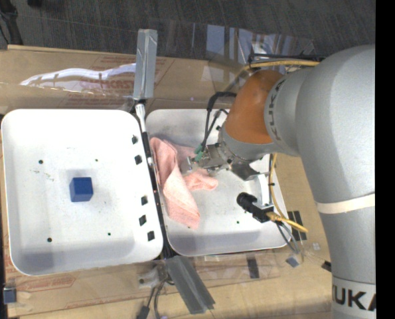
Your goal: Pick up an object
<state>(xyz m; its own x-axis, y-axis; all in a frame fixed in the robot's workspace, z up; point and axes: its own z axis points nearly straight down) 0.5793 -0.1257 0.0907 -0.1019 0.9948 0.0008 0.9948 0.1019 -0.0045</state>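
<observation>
I see a crumpled pink cloth lying along the right bin's left side. My end effector sits at its upper fold; its grip I cannot tell. A blue cube rests in the left bin.

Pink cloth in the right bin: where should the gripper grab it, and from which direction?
Probably the raised fold at the middle of the pink cloth, coming straight down from above. The cloth lies crumpled against the right bin's left wall, so a side approach looks blocked there; bunched ridges give two fingers something to pinch. The gripper is already over its right part.
</observation>
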